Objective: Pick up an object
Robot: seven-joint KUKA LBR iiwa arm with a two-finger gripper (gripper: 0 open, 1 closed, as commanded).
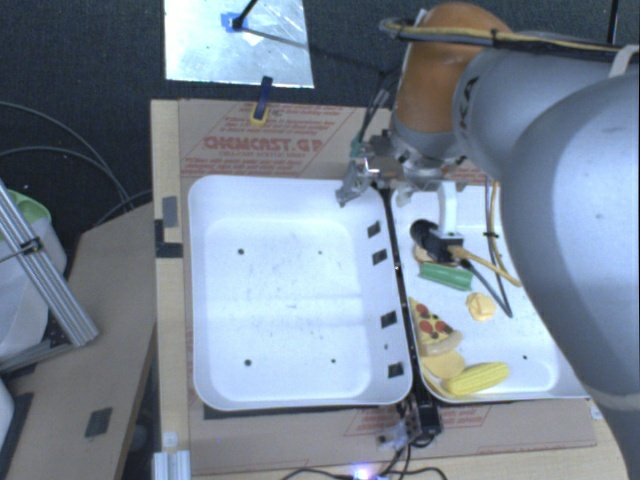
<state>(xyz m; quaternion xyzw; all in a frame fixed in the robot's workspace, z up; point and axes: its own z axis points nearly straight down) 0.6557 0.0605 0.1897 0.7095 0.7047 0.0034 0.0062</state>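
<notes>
Grey arm (pixel 560 168) looms over the right bin (pixel 525 353), wrist at its far corner; jaws' state indiscernible.

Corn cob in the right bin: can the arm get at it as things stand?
Probably yes. The corn cob lies uncovered near the front wall of the right bin; the pizza slice beside it and that wall may crowd a grasp.
</notes>
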